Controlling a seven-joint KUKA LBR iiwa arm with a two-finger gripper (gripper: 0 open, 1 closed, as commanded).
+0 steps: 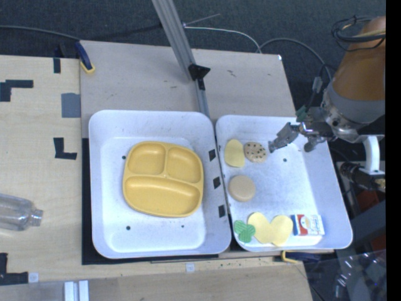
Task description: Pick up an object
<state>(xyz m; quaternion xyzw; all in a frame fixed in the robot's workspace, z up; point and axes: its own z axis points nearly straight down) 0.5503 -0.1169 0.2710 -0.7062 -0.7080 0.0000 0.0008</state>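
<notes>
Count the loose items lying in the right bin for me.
5: a yellow piece, a speckled cookie, a tan disc, a yellow-green toy, a small carton. None seem hidden.

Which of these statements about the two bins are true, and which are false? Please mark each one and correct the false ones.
1. The yellow tray lies in the left bin. True.
2. The cookie lies in the left bin. False: it lies in the right bin, beside a pale yellow piece.
3. The end effector holds the cookie. False: it hangs over the right bin's upper part, apart from the cookie, with nothing between its fingers.
4. A small carton lies near the right bin's front edge. True.
5. A clear bottle lies on the bench, outside the bins. True.
6. The tray has one compartment. False: it has three.
</notes>
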